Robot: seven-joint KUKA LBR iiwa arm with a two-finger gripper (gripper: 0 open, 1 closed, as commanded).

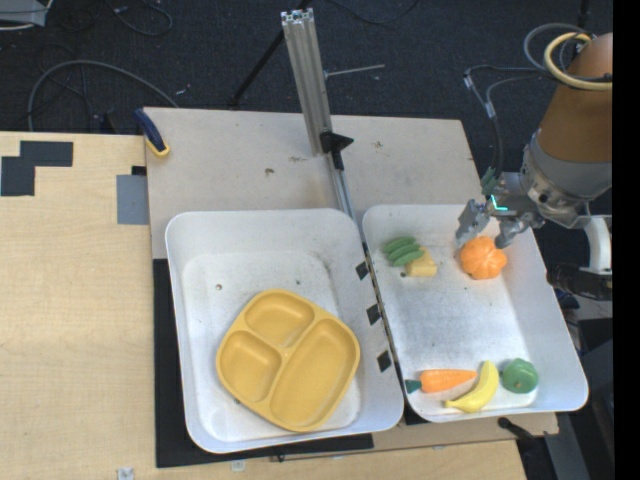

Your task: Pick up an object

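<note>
My gripper [489,233] hangs over the back right part of the right bin [455,308], with its two fingers [468,230] spread open. An orange fruit [482,259] lies just below and in front of the fingertips, not clasped between them. A green and yellow corn piece [411,255] lies to the left of the orange. Along the front of the same bin lie a carrot [445,379], a yellow banana [476,390] and a green pepper [518,375].
The left bin [200,268] holds a yellow divided plate [288,358]. A metal post [308,78] rises behind the bins, with black clips [372,313] on the wall between them. Cables lie on the dark floor at the back.
</note>
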